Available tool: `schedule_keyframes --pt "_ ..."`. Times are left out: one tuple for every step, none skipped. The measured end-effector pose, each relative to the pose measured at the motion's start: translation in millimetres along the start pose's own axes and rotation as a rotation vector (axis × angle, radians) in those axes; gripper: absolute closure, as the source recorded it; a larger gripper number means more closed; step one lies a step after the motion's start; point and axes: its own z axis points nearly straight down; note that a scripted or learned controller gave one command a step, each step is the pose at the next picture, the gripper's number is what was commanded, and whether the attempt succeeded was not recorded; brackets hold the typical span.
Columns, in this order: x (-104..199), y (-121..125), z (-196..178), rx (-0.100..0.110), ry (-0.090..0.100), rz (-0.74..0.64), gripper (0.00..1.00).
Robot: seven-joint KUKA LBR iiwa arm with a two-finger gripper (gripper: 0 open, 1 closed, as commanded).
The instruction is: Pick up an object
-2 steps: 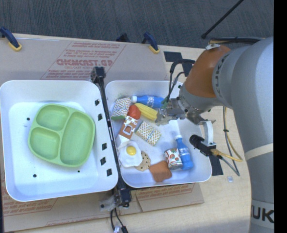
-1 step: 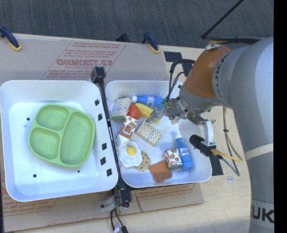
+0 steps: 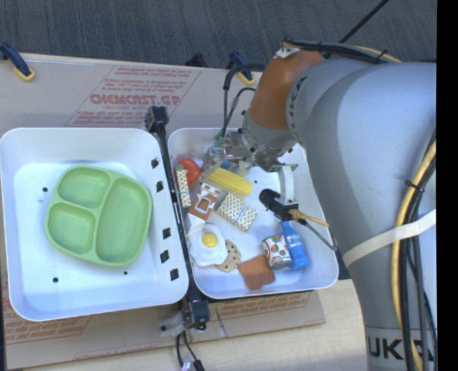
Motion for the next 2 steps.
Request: schedule_keyframes --pt "3 0 -10 0.002 0.005 -0.005 1.0" --pt "85 -60 -100 0.002 0.01 -0.008 1.0"
